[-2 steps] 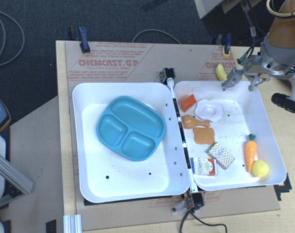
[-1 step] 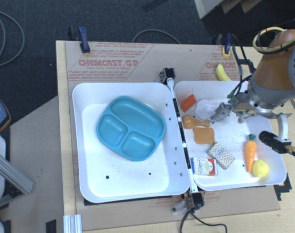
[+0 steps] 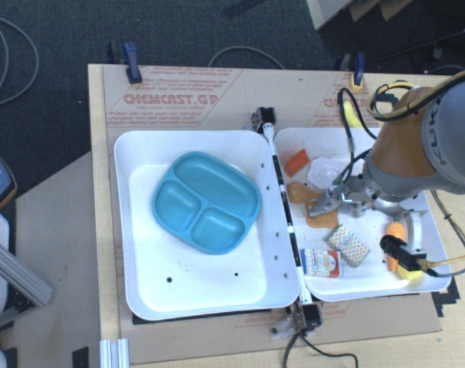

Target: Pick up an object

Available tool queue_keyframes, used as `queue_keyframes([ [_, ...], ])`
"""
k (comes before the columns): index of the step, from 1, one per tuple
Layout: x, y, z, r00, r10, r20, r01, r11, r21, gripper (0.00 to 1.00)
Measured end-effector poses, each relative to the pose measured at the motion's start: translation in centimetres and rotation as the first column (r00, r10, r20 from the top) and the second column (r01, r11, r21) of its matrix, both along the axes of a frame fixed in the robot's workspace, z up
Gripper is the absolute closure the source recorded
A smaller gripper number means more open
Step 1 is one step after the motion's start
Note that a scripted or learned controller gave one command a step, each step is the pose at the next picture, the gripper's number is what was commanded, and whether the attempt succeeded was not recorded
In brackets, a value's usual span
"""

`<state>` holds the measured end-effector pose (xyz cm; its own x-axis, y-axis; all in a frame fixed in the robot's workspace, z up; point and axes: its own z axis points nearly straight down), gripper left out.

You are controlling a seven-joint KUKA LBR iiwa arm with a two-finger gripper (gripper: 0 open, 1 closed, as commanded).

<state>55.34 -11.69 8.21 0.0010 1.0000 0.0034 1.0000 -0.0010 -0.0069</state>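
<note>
While our claw (image 3: 325,203) is hovering, its state unreadable to us, we are seemingly finding the tan lump (image 3: 321,219) just below it.

A blue divided plate (image 3: 207,202) sits in the left bin (image 3: 132,228); the gripper (image 3: 328,203) hangs over tan pieces (image 3: 312,205) in the right bin (image 3: 370,284).

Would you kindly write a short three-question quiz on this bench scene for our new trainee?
1. True or false: the blue three-compartment plastic plate lies in the right shallow white bin.
2. Which bin is the end effector over? A) left B) right
3. Fill in: the small orange block lies near the right bin's ____ wall, by the divide between bins.

Key: 1 false, it lies in the left shallow white bin; 2 B; 3 left.
</note>
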Motion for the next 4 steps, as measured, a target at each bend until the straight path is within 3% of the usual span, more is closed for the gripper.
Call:
queue_keyframes([
  [1,-0.6,1.7,0.3,1.000,0.002,0.006,-0.002,1.000,-0.003,0.00],
  [2,-0.5,1.8,1.4,1.000,0.001,0.011,-0.001,1.000,-0.003,1.00],
  [3,-0.5,1.8,1.3,1.000,0.000,0.009,0.000,1.000,-0.002,0.00],
  [4,3.2,1.8,0.2,1.000,0.002,0.011,-0.002,1.000,-0.005,0.00],
])
